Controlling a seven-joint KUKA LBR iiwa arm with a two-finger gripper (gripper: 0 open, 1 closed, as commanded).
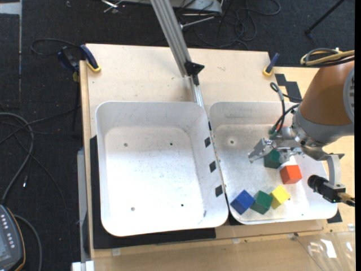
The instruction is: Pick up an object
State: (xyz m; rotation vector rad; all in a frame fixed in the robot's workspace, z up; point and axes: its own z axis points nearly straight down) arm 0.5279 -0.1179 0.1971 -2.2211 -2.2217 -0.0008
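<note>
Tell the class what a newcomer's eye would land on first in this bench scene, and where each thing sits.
The bright blocks in the right bin stand out: a blue cube, green cube and yellow cube in a row near its front edge, an orange cube behind them. The gripper hovers at a dark green block.

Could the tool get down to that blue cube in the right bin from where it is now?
Probably yes. The blue cube sits in the open near the bin's front, touching only the green cube on one side, with nothing above it. The tool is farther back in the same bin, over a dark green block.
</note>
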